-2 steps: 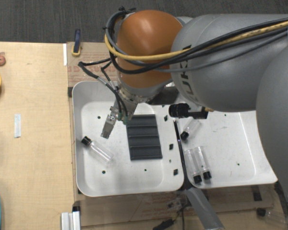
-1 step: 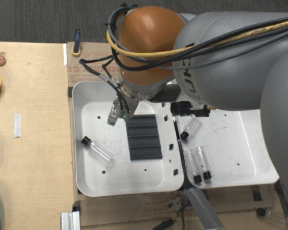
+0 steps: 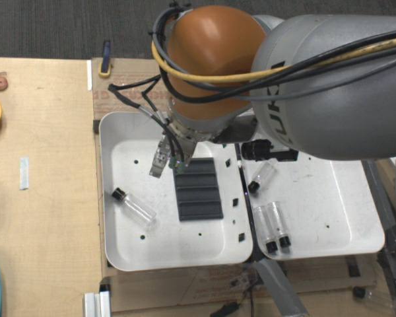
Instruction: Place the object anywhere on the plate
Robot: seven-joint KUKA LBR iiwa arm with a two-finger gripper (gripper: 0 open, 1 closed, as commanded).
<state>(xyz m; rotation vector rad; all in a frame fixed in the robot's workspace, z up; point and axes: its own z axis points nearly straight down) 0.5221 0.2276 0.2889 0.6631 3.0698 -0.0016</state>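
Progress looks early: the gripper [image 3: 164, 158], its grasp impossible to tell, hangs above the left white bin [image 3: 119, 243], near a clear black-capped vial [image 3: 133, 206] and a black ribbed plate [image 3: 198, 189].

one camera looks down slantwise over both bins [image 3: 119, 256].

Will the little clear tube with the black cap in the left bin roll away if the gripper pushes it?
Probably. The tube lies on its side and looks round, so a sideways push may roll it. It looks clear and smooth, so it may be slippery and light.
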